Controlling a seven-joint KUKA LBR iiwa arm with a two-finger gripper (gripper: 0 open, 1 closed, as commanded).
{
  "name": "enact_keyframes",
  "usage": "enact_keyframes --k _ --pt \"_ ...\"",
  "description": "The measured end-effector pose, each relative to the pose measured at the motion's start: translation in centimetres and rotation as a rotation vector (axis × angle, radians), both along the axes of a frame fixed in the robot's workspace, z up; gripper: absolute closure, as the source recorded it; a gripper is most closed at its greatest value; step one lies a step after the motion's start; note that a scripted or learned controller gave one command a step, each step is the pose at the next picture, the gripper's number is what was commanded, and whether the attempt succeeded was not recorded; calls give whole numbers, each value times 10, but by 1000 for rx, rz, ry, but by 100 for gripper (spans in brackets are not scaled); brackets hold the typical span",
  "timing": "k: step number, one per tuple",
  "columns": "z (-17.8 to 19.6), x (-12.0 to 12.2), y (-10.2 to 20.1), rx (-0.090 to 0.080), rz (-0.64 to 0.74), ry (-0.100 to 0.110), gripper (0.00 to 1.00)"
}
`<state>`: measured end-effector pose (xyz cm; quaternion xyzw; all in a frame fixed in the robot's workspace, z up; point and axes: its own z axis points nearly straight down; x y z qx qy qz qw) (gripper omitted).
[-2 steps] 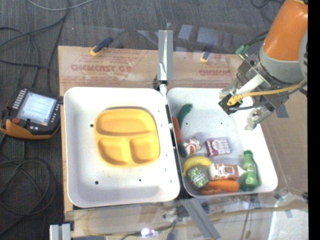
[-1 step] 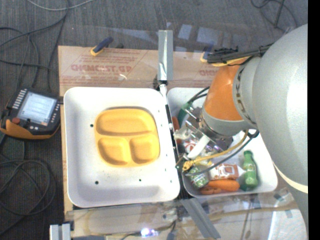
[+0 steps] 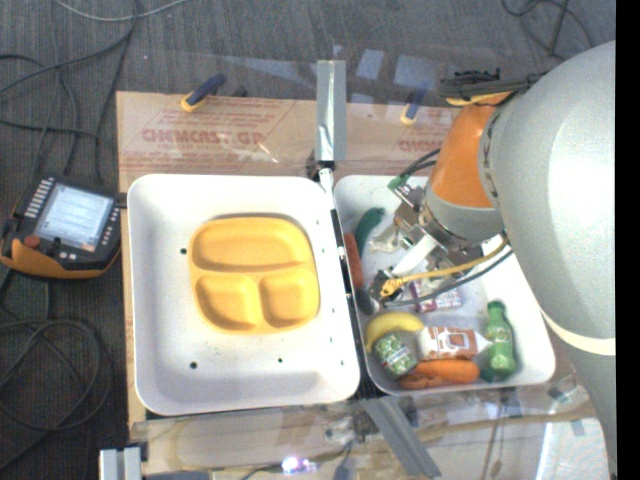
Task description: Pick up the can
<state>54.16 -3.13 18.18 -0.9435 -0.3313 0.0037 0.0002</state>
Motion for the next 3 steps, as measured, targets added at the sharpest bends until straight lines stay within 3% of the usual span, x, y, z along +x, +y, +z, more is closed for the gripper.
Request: enact_keyframes --k 1,2,3 --pt "0 -60 31 0 -133 1 0" --pt "0 32 61 -4 -241 -1 0" --pt "7 31 62 -7 -236 6 100"
